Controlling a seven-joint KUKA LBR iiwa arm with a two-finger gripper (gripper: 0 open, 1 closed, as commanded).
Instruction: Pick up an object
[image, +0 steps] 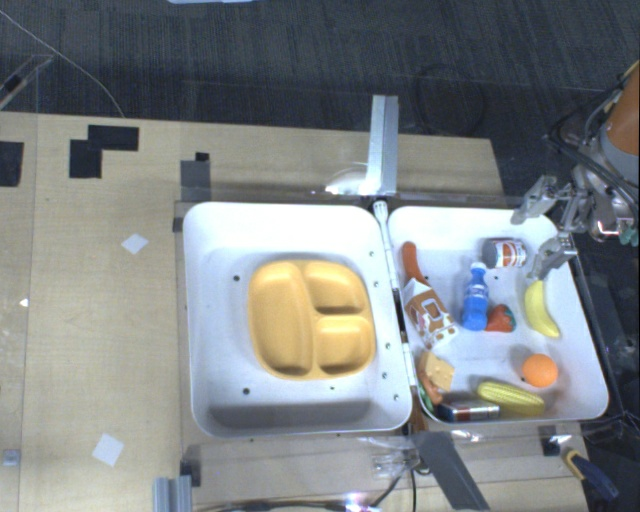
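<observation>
Corn cob (510, 395) lies at the right bin (598, 385) front wall, beside an orange (540, 370). Gripper (548, 232) hovers over the far right corner, fingers spread wide, holding nothing.

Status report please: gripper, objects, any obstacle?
Gripper open, empty, above right bin's far corner. Can and banana nearest. Nothing blocking.

The gripper (548, 228) hovers open over the right bin (590, 330), holding nothing.
</observation>
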